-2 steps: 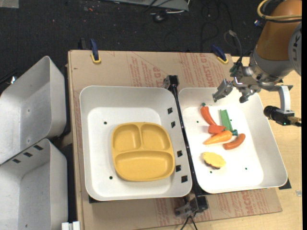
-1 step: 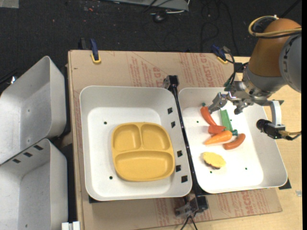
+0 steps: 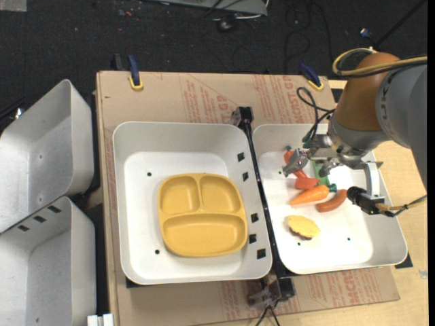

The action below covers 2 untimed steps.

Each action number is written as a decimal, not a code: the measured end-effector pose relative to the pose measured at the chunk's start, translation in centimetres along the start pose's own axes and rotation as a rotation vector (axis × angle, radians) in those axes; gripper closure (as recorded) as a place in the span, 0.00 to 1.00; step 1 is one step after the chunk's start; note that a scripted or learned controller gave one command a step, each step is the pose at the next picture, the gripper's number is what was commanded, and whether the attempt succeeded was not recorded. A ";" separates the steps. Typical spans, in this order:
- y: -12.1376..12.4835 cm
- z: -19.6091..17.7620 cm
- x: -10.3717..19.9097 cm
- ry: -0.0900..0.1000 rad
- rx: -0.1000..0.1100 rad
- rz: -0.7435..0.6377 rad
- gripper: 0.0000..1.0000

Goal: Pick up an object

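My gripper [image 3: 307, 161] hangs low over the back of the right bin [image 3: 380, 246], coming in from the right. Just under and in front of it lies a cluster of toy foods: a small red-orange piece [image 3: 293, 161] at its left side, a red piece [image 3: 306, 181], an orange carrot [image 3: 309, 195] and a red sausage [image 3: 331, 203]. A bit of green [image 3: 327, 180] peeks out beside the red piece. A yellow-brown slice [image 3: 302, 227] lies apart, nearer the front. I cannot make out whether anything is held; the wrist hides the back part of the cluster.
The left bin [image 3: 132, 182] holds a yellow divided plate [image 3: 202, 214]. A black divider [image 3: 257, 182] runs between the bins. Two more white bins [image 3: 41, 182] stand off the bench at the left. The right bin's front and right floor is bare.
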<state>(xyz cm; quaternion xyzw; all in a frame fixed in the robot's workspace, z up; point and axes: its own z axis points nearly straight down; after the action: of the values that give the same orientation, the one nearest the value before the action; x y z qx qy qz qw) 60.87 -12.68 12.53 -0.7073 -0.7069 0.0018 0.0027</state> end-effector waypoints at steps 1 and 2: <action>-0.1 3.5 0.1 0.000 -0.002 0.000 0.00; 0.1 2.3 0.0 -0.002 -0.008 0.001 1.00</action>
<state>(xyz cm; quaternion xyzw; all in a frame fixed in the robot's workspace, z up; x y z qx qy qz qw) 60.94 -12.64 10.26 -0.7075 -0.7067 -0.0002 -0.0008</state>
